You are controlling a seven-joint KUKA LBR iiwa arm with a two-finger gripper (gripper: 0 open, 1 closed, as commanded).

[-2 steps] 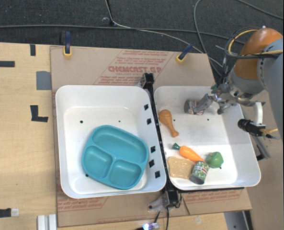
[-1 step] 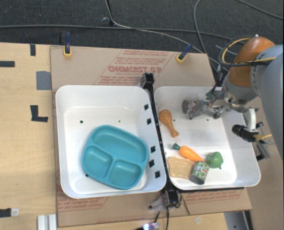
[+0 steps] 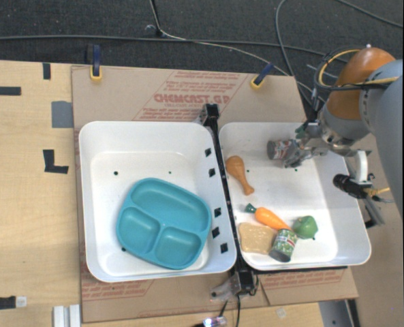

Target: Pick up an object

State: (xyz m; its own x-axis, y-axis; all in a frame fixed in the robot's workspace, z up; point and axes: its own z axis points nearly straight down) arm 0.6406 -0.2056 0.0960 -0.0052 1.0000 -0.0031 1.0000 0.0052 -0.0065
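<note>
My gripper (image 3: 288,151) hangs over the far part of the right bin (image 3: 338,251).
I cannot tell how it is set. Toward the near edge lie a drumstick (image 3: 240,172), carrot (image 3: 268,216), bread (image 3: 255,238), can (image 3: 283,244) and green pepper (image 3: 305,227). The left bin (image 3: 96,142) holds a blue tray (image 3: 163,223).

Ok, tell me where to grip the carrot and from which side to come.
Grip the carrot across the thick orange middle, coming straight down from above. It lies flat and slanted in the right bin, green top toward the divider, so set the fingers crosswise to its length. The green pepper and can sit close, so keep toward the stem half.
</note>
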